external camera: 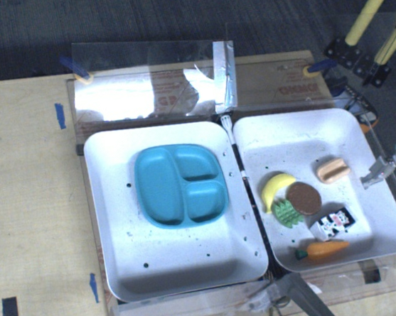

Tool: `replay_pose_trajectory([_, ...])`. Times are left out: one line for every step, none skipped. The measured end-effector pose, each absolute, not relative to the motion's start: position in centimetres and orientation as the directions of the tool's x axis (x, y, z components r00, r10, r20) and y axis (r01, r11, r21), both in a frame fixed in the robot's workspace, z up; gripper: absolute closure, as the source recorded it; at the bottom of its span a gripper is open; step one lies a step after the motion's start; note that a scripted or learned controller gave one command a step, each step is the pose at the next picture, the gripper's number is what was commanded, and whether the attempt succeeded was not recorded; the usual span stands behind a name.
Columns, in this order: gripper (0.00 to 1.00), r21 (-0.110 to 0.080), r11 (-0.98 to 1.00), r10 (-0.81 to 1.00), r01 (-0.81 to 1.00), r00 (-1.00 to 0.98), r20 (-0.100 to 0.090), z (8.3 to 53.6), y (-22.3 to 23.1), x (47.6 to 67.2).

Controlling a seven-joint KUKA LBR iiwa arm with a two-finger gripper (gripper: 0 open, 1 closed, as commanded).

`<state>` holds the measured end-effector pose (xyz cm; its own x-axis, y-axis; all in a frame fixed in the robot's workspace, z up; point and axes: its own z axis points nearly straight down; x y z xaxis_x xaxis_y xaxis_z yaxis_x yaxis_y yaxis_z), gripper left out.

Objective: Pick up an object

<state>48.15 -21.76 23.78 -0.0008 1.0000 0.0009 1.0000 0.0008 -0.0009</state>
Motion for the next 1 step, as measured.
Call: replay_pose_trajectory([0.0, 0.003, 0.174, 0.985, 0.985, -0.174, -0.003, 24.13, -22.29, 51.36])
